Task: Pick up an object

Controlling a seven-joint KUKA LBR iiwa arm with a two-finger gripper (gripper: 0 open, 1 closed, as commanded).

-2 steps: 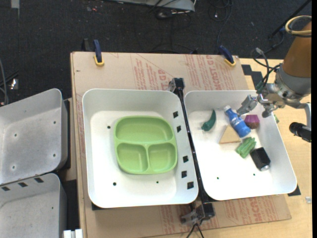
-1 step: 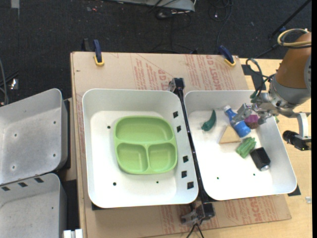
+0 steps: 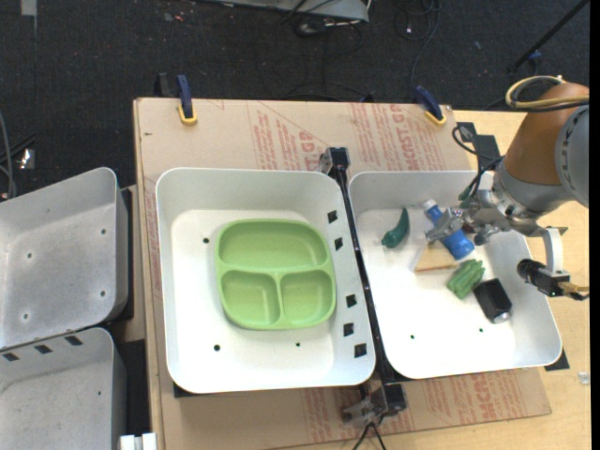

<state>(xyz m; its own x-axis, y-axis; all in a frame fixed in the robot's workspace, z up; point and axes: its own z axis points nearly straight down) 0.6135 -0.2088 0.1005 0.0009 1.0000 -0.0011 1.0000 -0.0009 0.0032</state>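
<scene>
White plastic forms the two shallow bins that are set side by side on a bare wooden bench [image 3: 244,420], whose near edge is seen at the bottom of the frame. In the left bin [image 3: 178,345], at lower centre, a pale green divided tray [image 3: 277,272] is laid flat, with three compartments visible. In the right bin [image 3: 525,345], at lower right, a small cluster of objects is found. Nearest the bottom edge, a black block [image 3: 492,300] is placed, and just up and to the left of it a green ridged piece [image 3: 465,277] is seen, close beside it. A flat tan wooden piece [image 3: 433,263] is laid just left of the green piece. Further up, a dark teal curved object [image 3: 397,229] is set apart towards the divider between the bins. A blue cylindrical object [image 3: 452,235] lies between the teal object and the arm. The gripper [image 3: 461,223] is positioned right at this blue object, at the centre right of the frame, but whether its claw is open, closed or gripping cannot be told. Behind it, the grey arm with its orange band [image 3: 544,129] is seen entering from the upper right. Two blue-and-yellow clamps [image 3: 186,101] are fixed on the bench's far edge.
</scene>
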